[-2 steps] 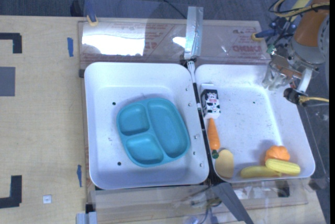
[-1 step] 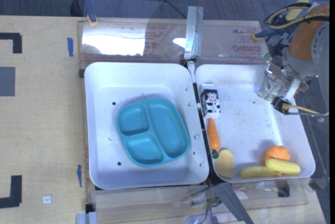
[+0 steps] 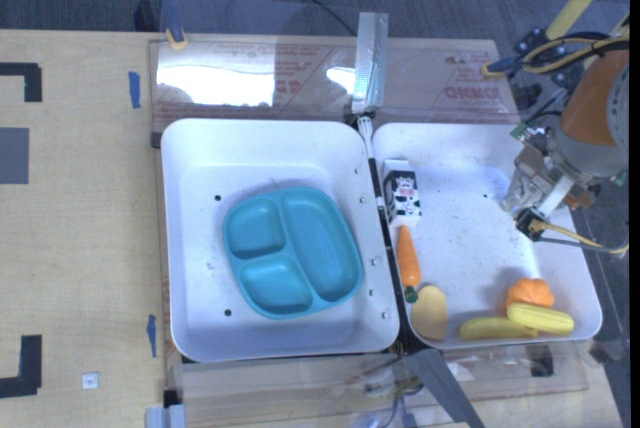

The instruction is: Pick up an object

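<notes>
On the wooden bench (image 3: 70,216), a blue plate (image 3: 290,251) is held in the left bin (image 3: 190,156) and a carrot (image 3: 408,258), a banana (image 3: 541,318) and an orange (image 3: 529,293) in the right bin (image 3: 460,156), over whose right side the gripper (image 3: 527,206) is positioned, its opening not discernible.

Grey arm (image 3: 590,159), orange band (image 3: 597,106) above wrist, pale metal end effector (image 3: 523,203)
</notes>
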Robot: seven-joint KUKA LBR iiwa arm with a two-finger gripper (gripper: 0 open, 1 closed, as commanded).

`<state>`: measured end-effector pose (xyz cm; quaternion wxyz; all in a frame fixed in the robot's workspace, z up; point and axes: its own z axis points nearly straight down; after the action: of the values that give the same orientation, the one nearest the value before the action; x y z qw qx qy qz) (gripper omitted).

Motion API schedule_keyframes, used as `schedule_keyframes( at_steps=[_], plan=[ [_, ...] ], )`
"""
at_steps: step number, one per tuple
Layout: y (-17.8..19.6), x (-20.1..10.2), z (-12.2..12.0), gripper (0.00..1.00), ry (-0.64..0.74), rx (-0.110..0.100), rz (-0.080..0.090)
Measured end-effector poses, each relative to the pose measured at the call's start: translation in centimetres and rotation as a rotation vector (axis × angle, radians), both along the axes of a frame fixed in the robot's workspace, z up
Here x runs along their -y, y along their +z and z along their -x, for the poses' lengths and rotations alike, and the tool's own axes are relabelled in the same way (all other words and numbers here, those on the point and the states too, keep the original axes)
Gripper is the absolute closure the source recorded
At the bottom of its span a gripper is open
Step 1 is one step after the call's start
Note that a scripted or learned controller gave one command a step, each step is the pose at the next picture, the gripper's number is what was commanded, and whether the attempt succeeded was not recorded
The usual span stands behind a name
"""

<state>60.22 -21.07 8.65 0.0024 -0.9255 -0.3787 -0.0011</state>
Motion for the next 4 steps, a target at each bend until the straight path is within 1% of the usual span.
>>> schedule_keyframes(
  at_steps=[1, 2, 3, 4],
  plan=[
    [1.1, 0.0, -0.1, 1.0, 0.0, 0.002, 0.0],
    [3.1, -3.3, -0.3, 1.0, -0.15, 0.0, 0.005],
    [0.0, 0.2, -5.7, 1.0, -0.286, -0.001, -0.003],
    [12.4, 1.2, -5.3, 1.0, -0.544, 0.005, 0.005]
  ],
)
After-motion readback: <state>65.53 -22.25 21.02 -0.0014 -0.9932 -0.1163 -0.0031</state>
